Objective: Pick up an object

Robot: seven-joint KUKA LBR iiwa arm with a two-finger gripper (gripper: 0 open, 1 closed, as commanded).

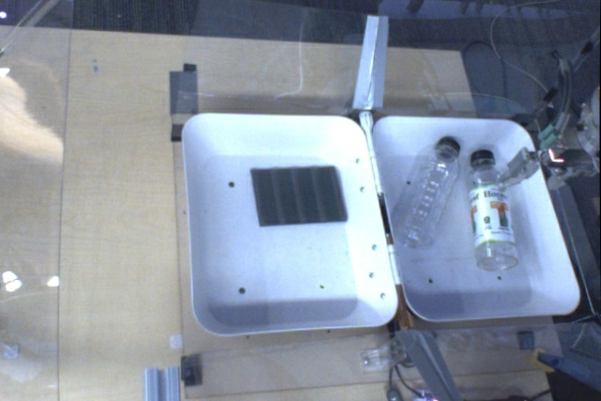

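We see two bottles [460, 202] lying in the right bin [554, 291], our hand [526, 166] beside them, its grip unclear.

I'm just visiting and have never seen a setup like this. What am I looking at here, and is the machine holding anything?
This is one picture from a camera fixed above a wooden bench, looking down at a slant. On the bench sit two shallow white bins side by side. The left bin holds a dark ribbed rectangular pad. The right bin holds two clear plastic bottles with dark caps, lying next to each other: a bare bottle and a labelled bottle. The machine is a robot arm reaching in from the right edge; its claw is just above the right bin's upper right corner, near the labelled bottle's cap. Nothing is seen between its fingers, so it holds nothing yet.
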